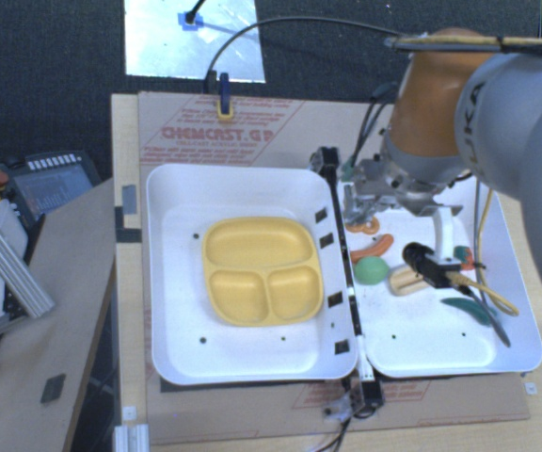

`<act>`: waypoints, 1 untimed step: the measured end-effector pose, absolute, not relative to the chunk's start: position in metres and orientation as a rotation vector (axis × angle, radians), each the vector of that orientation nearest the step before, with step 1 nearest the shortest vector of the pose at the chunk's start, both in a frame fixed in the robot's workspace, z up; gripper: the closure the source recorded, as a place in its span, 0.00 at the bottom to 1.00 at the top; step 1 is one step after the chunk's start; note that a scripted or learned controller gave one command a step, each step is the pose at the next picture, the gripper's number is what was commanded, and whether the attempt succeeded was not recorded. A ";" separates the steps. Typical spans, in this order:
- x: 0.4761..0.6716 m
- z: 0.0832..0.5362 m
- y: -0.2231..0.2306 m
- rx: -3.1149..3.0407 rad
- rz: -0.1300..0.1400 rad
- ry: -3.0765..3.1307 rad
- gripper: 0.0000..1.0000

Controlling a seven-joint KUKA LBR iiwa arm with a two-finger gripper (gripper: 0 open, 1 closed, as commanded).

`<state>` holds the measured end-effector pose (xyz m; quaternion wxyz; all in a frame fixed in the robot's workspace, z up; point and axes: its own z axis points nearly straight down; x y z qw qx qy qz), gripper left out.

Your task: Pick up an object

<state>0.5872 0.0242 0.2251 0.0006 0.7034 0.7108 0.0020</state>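
My gripper hangs low over the far left corner of the right bin, close to the divider between the bins. Just below it lies an orange ring-shaped piece. An orange-red sausage shape sits a little nearer, with a green ball in front of it. Beside the ball lies a tan block. A dark teal leaf-like item rests toward the bin's right side. Whether anything is in the gripper is hidden by the wrist.
The left bin holds a yellow divided plate in its middle. The arm's grey body and orange band cover the far right part of the right bin. Bare white floor shows at the right bin's front.
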 end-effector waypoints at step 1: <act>0.605 0.234 0.071 2.210 0.007 2.231 1.00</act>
